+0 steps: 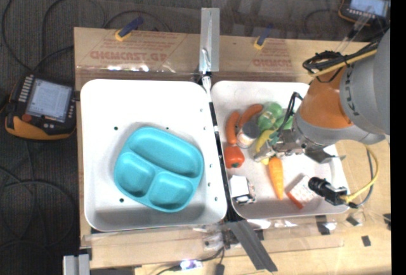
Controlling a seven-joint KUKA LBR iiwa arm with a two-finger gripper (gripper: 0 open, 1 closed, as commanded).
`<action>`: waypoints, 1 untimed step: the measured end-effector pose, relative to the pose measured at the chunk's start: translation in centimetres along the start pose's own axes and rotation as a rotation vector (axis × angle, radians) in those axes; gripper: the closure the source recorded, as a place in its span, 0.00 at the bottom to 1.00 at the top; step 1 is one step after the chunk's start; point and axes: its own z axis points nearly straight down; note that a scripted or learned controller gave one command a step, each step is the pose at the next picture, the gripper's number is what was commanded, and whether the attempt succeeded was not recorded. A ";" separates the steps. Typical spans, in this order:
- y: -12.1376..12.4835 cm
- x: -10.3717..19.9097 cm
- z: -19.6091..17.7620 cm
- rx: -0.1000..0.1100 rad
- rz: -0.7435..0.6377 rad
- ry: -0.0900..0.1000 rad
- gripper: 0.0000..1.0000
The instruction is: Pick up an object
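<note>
— Orange carrot (276,177): where does it lie?
— In the right bin (266,204), just below the gripper (277,144), its top end near the gripper, apart or touching I cannot tell.
— And the gripper's state?
— Hidden among the toy vegetables (260,120); I cannot tell.

The arm (355,102) is cut off by the right edge and covers the right bin's (222,93) far right corner. The tool (274,144) sits low among the toy vegetables; its fingers cannot be resolved. A green item (271,114) is partly hidden beneath the wrist.
</note>
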 end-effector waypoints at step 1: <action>7.0 5.5 -8.6 0.009 -0.118 -0.001 1.00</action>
